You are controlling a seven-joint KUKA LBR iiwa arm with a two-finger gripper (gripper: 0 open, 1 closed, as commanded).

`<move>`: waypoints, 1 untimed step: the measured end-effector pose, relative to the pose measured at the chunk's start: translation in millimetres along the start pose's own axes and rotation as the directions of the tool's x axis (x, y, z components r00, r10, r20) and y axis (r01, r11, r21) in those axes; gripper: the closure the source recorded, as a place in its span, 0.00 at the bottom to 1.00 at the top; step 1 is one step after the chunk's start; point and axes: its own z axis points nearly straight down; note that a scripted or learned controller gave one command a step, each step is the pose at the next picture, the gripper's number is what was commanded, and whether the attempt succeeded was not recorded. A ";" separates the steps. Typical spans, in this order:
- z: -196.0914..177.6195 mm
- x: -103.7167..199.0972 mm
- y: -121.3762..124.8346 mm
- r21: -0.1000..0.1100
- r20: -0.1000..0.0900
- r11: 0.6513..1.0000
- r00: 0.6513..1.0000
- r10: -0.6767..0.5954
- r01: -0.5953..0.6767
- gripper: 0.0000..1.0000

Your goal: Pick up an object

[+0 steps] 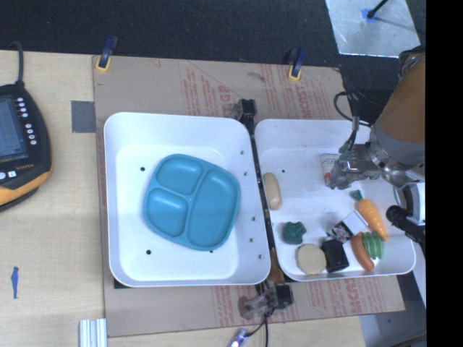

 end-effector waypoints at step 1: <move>0.1 -0.3 -0.2 0.000 0.000 1.000 1.000 0.000 0.000 0.00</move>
